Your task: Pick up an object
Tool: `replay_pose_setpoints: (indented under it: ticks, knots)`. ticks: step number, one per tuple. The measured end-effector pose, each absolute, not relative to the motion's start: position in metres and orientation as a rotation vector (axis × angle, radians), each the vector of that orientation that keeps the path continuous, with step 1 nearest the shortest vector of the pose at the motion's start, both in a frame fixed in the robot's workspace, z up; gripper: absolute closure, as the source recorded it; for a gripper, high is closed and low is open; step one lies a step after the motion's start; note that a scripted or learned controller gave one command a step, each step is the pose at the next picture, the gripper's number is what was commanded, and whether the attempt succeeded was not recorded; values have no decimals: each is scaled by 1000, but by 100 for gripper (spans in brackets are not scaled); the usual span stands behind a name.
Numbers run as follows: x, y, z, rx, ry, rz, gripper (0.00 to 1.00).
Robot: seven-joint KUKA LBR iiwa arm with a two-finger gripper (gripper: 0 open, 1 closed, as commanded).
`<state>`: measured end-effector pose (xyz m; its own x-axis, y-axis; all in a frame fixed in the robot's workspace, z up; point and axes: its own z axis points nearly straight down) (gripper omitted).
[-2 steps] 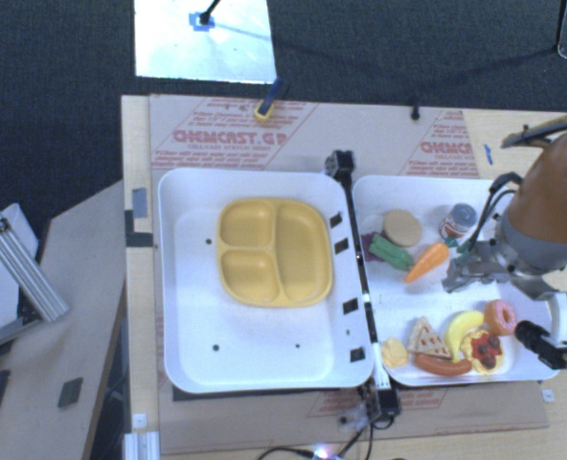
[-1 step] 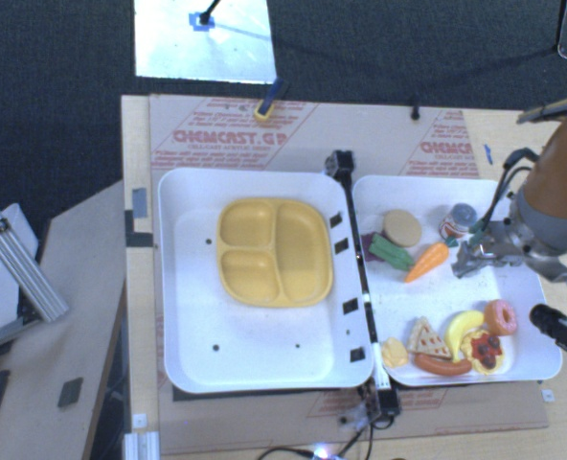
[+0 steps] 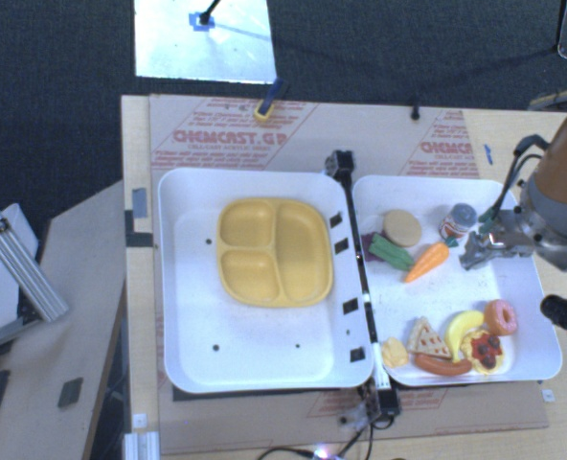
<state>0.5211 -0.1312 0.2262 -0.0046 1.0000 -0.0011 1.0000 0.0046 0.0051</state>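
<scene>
The right bin (image 3: 523,300) holds toy food: a round tan bun (image 3: 402,227), a green pickle (image 3: 392,254), an orange carrot (image 3: 426,262), a small can (image 3: 459,220), a pink donut (image 3: 501,316), a yellow banana (image 3: 463,329), a sausage (image 3: 441,363) and a cracker wedge (image 3: 423,337). My gripper (image 3: 478,250) hangs over the upper right of this bin, just right of the carrot and below the can. Nothing shows between its fingers.
The left bin (image 3: 188,343) carries a yellow divided plate (image 3: 272,251). A black divider (image 3: 353,257) with clips runs between the two bins. Cardboard lies under the bins. A metal plate (image 3: 203,27) sits on the dark floor behind the bench.
</scene>
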Motion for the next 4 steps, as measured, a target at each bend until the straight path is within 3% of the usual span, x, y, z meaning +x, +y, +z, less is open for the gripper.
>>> replay_pose_setpoints:
  ticks: [4]
  knots:
    - [572, 63, 215, 2211, 2232, 4, 100]
